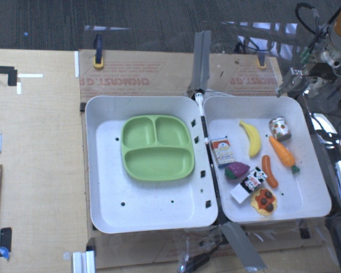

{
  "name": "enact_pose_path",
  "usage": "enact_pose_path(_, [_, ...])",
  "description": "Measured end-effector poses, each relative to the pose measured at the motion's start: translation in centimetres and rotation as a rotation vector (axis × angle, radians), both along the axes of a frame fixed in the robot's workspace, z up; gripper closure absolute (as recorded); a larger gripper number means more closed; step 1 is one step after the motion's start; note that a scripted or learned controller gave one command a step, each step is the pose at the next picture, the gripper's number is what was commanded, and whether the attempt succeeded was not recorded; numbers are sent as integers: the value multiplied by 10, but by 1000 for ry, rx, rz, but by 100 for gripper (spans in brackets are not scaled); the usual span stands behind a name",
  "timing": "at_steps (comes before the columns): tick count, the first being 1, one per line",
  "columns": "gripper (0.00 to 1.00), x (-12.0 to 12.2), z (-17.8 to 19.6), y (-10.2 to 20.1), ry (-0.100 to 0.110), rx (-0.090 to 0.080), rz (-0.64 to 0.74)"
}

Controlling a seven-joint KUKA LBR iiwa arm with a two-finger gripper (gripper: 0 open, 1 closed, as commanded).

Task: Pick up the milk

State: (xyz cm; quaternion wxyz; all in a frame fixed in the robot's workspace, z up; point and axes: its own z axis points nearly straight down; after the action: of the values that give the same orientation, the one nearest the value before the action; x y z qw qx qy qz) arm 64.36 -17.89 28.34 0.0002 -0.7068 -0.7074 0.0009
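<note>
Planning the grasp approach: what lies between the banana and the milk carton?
In the camera view, the purple grapes lie between the banana and the milk carton, touching the carton.

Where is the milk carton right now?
The milk carton lies in the right bin, toward its front edge, touching the purple grapes on its left, with the sausage on its right and the pizza slice just in front.

We see two bins side by side on the desk [34, 152]. The left bin [102, 209] holds a divided plate [157, 148] near its middle. In the right bin [312, 198], the milk [249, 185] lies toward the front edge, touching the pizza slice [264, 202] at its right and the grapes [236, 170] just behind. A small carton [221, 151] sits near the left wall, with the banana [250, 137], can [279, 128], carrot [283, 153] and sausage [269, 171] further right.
</note>
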Motion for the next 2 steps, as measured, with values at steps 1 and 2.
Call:
enact_pose_path(1, [0, -30, -185, 66, -2, 0, 90])
enact_pose_path(2, [0, -7, -128, 60, -3, -1, 12])
